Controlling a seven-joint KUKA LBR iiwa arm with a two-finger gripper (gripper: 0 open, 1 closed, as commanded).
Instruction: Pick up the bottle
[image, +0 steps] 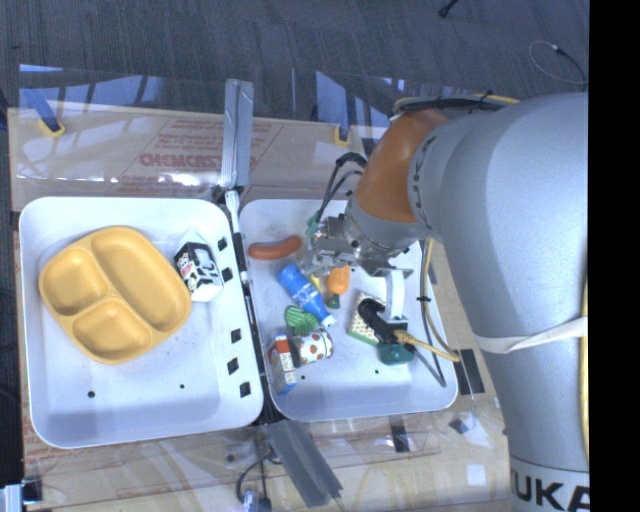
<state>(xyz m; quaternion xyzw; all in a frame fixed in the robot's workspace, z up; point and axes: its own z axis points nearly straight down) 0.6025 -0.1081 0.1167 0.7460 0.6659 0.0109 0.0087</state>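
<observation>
- The bottle (300, 287) is blue, smooth plastic with a paler band round its middle. It lies on its side, slanted, in the upper middle of the right bin (350, 388). No writing on it can be read.
- The gripper (326, 252) hangs just above and right of the bottle's upper end. Whether it is parted or closed cannot be told from this angle, and nothing is seen held in it.
- A reddish-brown sausage (272, 248) lies just above the bottle. A small orange piece (339, 280) sits just to its right.
- A green ribbed thing (298, 319) touches the bottle's lower end. Below that is a white ball with red and green spots (314, 346), and beside it a small red-and-white carton (284, 362) whose print is too small to read.
- The arm (510, 220) is matt grey with a glossy orange band (395, 170); the letters "UKA" show at its base.
- The left bin (30, 330) holds a yellow plate (115, 290) with three compartments and, near its right edge, a black-and-white patterned carton (200, 268).
- Both bins are shallow white plastic with rounded corners, touching along a seam marked with black squares.
- Behind them lies a tan sheet (150, 150) with faint red print, unreadable, and beyond it dark carpet (150, 40).
</observation>
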